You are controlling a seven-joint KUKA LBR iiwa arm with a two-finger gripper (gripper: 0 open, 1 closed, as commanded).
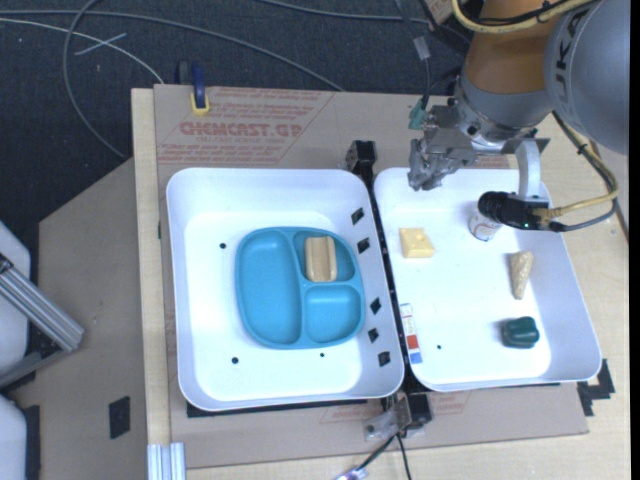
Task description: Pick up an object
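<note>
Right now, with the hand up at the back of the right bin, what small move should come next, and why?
Probably a short shift toward the near side, then down. The hand sits at the right bin's far edge, and the yellow block lies just in front of it, clear of the other pieces, so it looks the easiest pick.
</note>
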